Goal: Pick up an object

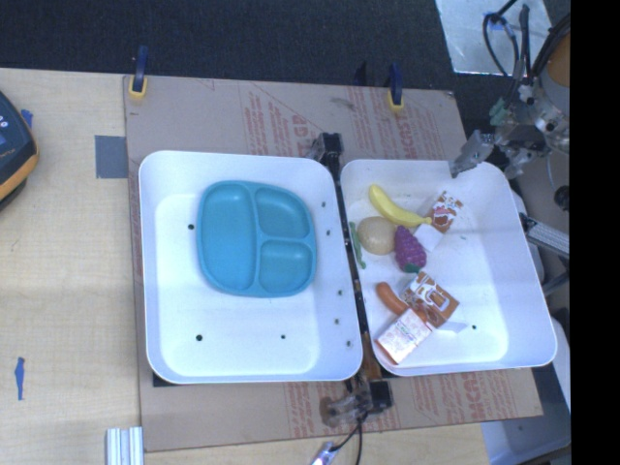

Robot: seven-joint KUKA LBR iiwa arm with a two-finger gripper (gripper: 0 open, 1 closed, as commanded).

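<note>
Two white bins are sitting side by side on your bench: the left bin point(165, 260) is carrying a blue divided plate point(257, 238), while the right bin point(504, 289) is holding a banana point(392, 206), purple grapes point(410, 248), a sausage point(390, 297) and small cartons point(417, 323). Your gripper point(475, 153) is hovering over that bin's far right corner, grasping nothing.

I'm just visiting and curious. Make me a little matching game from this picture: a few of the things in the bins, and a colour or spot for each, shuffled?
Things:
1. banana
2. grapes
3. divided plate
4. sausage

Descriptions:
A. blue, in the left bin
B. purple, middle of the right bin
C. yellow, near the right bin's far edge
D. orange-red, beside a small carton

Pairs: 1-C, 2-B, 3-A, 4-D
</note>
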